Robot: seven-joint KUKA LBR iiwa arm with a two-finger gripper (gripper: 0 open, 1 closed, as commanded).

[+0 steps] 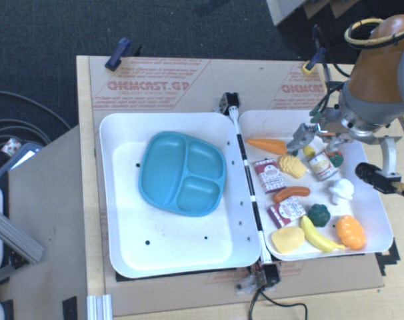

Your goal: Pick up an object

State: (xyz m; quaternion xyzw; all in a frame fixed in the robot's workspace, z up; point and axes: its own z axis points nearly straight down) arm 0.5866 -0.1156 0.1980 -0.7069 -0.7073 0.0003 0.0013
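White plastic makes up both bins, side by side on a brown board; the left bin carries a blue divided plate near its middle, and the right bin carries a scatter of toy food. The grey arm, with its orange band, reaches in over the far right corner of the right bin; its claw hangs low over the far part of that bin, and I cannot tell whether it is open or closed, nor whether anything sits in it. Just beside the claw, toward the near edge, lie a small bottle and a yellow corn cob; the carrot lies to its left, near the inner wall of the bin. Further toward the near edge come a red packet, a sausage and a second red packet; a white piece sits toward the right edge. Near the front edge lie a pale yellow piece, a banana, a dark green piece and an orange pepper, all well apart from the claw.
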